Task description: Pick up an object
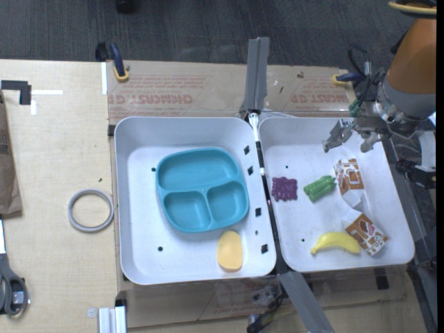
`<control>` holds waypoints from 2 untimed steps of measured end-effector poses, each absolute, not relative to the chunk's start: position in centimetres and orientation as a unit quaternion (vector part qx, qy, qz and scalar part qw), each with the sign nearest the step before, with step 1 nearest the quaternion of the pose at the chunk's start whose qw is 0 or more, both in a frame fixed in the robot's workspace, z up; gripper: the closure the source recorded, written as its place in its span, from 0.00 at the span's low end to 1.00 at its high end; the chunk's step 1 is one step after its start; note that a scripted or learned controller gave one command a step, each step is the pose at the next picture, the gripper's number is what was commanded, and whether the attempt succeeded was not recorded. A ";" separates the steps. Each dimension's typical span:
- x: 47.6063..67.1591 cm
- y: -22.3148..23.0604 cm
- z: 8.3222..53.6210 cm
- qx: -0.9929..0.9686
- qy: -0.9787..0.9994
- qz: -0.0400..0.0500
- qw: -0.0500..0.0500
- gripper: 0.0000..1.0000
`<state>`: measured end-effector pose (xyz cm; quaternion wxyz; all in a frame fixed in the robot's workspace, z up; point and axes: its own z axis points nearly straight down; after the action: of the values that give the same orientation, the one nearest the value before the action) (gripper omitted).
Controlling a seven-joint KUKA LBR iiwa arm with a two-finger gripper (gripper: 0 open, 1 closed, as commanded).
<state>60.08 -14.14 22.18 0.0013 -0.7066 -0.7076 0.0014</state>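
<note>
Pincer [352, 134] over right bin [298, 252] (finger gap unclear)

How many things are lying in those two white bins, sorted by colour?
Blue: 1, divided plate
Yellow: 2, egg-shaped piece and banana
Purple: 1, grape bunch
Green: 1, green vegetable
Orange and white: 2, upper packet and lower packet
Total: 7

Two white bins sit side by side: the left bin [132, 207] and the right bin [305, 252]. The left one holds one blue divided tray [201, 189] and one yellow egg-shaped piece [230, 250]. The right one holds one purple item [284, 189], one green item [319, 187], one banana [335, 242] and two snack packets [349, 179] [366, 233]. One grey ring [91, 209] lies on the counter [55, 151].
</note>
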 end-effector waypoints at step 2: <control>60.1 -14.2 23.0 -0.706 -0.708 0.002 0.001 0.00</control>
<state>60.11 -14.20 23.02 0.0013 -0.7062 -0.7081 0.0020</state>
